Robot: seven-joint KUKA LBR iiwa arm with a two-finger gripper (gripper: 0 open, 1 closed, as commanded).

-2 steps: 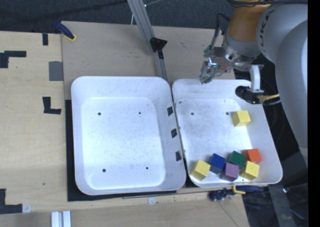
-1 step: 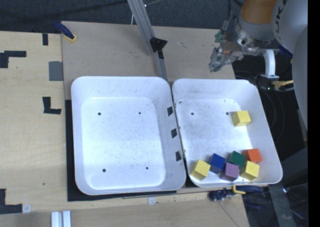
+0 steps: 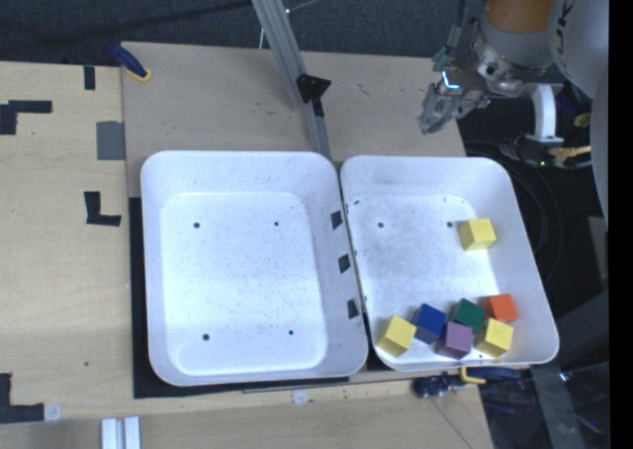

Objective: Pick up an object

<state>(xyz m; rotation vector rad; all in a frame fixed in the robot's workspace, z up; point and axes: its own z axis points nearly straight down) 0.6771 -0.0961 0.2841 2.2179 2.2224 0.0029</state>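
Several small cubes lie in the right bin (image 3: 425,180). A yellow cube (image 3: 477,233) sits alone near its right wall. Along the front wall cluster another yellow cube (image 3: 398,334), a blue cube (image 3: 429,321), a purple cube (image 3: 458,338), a green cube (image 3: 468,314), an orange cube (image 3: 502,308) and a third yellow cube (image 3: 497,336). My gripper (image 3: 436,115) hangs above the bench just beyond the right bin's back edge, well clear of the cubes. Nothing is visible between its fingers.
The left bin (image 3: 237,165) stands beside the right one. A slanted metal pole (image 3: 277,22) with a black clamp (image 3: 313,88) rises behind the bins. Black cables (image 3: 524,150) trail at the right of the bench. A blue and yellow clip (image 3: 130,62) lies at the back left.
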